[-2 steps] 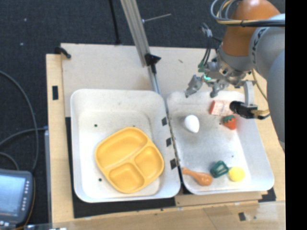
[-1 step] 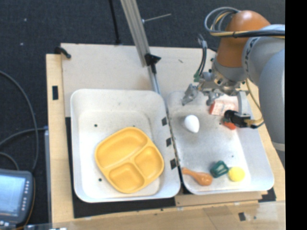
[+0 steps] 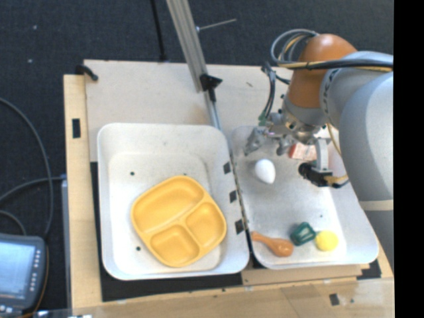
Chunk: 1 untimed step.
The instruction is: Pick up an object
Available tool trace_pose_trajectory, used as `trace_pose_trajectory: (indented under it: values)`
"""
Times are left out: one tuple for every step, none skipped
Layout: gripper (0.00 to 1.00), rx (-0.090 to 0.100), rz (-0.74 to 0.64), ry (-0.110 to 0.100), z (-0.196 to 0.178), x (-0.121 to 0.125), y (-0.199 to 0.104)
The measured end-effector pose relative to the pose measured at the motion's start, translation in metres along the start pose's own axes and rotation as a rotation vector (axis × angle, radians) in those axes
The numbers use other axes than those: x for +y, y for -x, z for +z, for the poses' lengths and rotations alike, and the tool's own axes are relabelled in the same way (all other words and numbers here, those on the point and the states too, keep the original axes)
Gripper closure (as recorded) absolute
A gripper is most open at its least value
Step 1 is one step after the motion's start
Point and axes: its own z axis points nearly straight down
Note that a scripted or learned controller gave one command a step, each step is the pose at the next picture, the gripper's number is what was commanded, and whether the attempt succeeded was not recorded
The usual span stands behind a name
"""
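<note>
The white egg (image 3: 265, 171) lies loose right of frame centre, just below the gripper (image 3: 268, 142); whether that claw is spread I cannot tell; a smooth, rounded egg could roll off an off-centre pinch.

— Home or lab?
— Robotics lab, clearly. Bare plywood bench (image 3: 152, 95) on dark carpet (image 3: 66, 18), 2 white bins (image 3: 116, 144) set side by side.
— Anything else?
— Aluminium mast (image 3: 185, 32) bolted behind the bins, loose cables (image 3: 33, 144) across the floor, a small screen (image 3: 20, 270) at the lower left, and a grey KUKA arm (image 3: 358, 111) over the bench.
</note>
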Motion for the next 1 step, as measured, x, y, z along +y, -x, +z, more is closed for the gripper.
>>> trace_pose_trajectory:
  values:
    - [0.0,-0.001,0.001,0.004,0.016,0.0003,0.0016]
